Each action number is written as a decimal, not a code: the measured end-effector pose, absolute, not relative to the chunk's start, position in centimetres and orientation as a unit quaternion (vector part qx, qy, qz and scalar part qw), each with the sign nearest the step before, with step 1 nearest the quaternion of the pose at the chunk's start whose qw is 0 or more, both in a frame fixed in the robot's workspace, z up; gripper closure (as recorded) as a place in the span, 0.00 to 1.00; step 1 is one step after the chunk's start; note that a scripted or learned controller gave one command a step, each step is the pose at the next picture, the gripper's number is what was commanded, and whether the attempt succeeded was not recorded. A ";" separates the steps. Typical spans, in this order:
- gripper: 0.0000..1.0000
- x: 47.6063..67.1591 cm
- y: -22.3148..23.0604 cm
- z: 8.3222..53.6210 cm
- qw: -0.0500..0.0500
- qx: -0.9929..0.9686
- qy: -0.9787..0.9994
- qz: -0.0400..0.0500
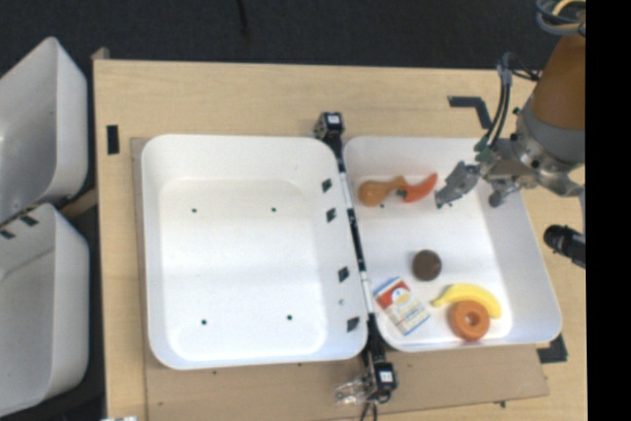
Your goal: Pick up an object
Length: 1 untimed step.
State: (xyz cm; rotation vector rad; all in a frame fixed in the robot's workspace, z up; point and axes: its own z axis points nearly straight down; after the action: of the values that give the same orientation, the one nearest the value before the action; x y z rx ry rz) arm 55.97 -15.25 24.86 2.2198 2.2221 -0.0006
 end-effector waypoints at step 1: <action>0.00 48.5 -20.0 9.4 -0.003 0.710 0.704 -0.003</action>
State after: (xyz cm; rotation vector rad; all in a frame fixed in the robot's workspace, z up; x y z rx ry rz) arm 48.51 -19.97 9.35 2.2344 2.2170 -0.0094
